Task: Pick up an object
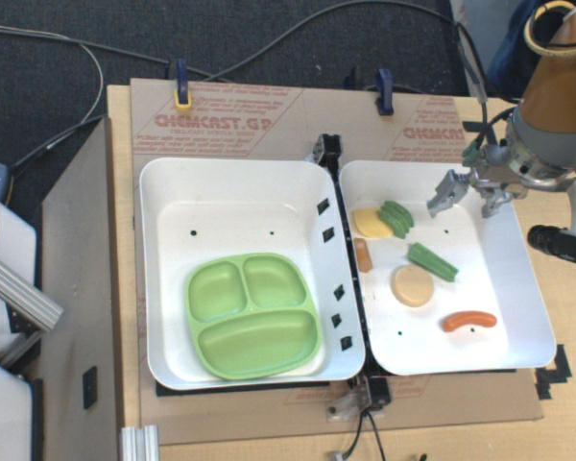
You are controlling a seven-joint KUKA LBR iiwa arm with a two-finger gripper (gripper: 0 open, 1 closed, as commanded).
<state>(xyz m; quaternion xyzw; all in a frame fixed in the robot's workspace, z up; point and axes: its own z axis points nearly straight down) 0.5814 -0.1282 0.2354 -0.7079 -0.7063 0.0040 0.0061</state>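
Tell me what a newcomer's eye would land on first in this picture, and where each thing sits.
The green divided tray stands out most, lying in the near part of the left bin. Next come the small toy foods scattered in the right bin: a red sausage near the front, a round beige bun, and green pieces further back. The gripper hangs over that bin's far right corner, fingers spread with nothing between them.

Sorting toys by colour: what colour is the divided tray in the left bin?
Light green tray, plain, clearest in the camera view.
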